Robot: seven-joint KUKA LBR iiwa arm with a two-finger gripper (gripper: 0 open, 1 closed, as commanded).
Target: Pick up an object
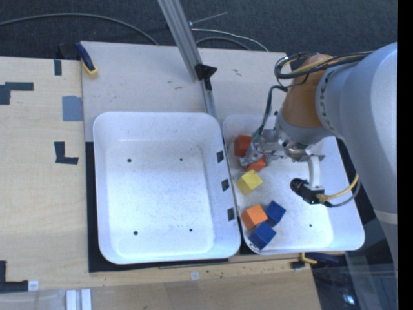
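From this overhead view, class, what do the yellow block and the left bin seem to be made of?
Yellow block: probably painted wood or matte plastic; flat, even colour, crisp edges, no shine. Left bin: likely moulded plastic; smooth white walls, rounded corners, faint sheen.

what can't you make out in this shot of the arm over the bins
- Gripper, camera view: the wrist covers its fingers, so open, shut or holding cannot be judged.
- Small red-orange piece beside it: partly under the gripper, shape unclear, contact undecidable.
- Orange block: its right side sits behind the gripper.
- Lower blue block: partly behind the right bin's rim.
- Arm: cut off by the right edge.
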